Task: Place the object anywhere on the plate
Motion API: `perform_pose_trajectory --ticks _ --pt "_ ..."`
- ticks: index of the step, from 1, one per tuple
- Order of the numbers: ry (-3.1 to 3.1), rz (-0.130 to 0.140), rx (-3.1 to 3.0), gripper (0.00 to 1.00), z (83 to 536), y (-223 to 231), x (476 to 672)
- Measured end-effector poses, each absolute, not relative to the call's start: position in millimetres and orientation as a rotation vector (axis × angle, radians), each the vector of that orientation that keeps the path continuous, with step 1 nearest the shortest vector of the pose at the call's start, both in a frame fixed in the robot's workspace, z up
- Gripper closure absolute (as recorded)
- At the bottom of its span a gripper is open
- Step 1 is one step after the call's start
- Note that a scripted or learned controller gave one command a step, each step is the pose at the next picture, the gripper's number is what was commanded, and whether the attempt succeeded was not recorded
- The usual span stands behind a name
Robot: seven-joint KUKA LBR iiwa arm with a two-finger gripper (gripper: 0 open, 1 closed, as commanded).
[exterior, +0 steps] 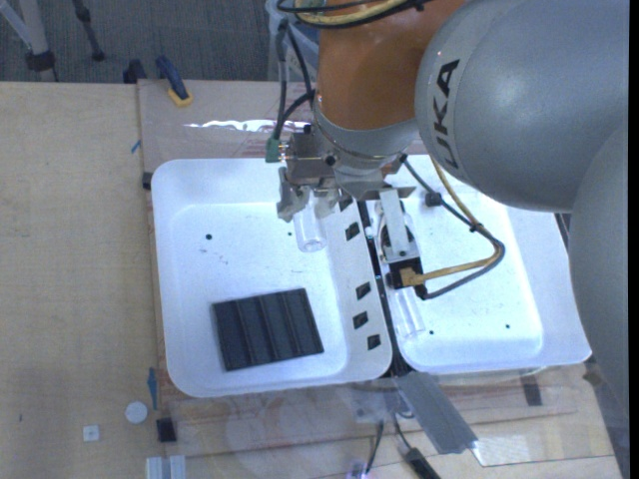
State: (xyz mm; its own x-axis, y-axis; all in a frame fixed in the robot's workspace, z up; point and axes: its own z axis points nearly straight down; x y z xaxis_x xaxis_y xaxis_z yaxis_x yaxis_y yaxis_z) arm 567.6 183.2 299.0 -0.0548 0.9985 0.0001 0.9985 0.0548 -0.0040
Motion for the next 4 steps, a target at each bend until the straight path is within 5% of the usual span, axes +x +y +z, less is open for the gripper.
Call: perform_pose_trajectory --ticks 2,3,4 --pt "-2.934 0.001 -1.116 1.0 273 214 565.5" --pt "-3.055 -0.006 -0.753 1.0 278 192 614.8" --pt "-3.075 -0.003 -0.649 1.0 224 188 649.2"
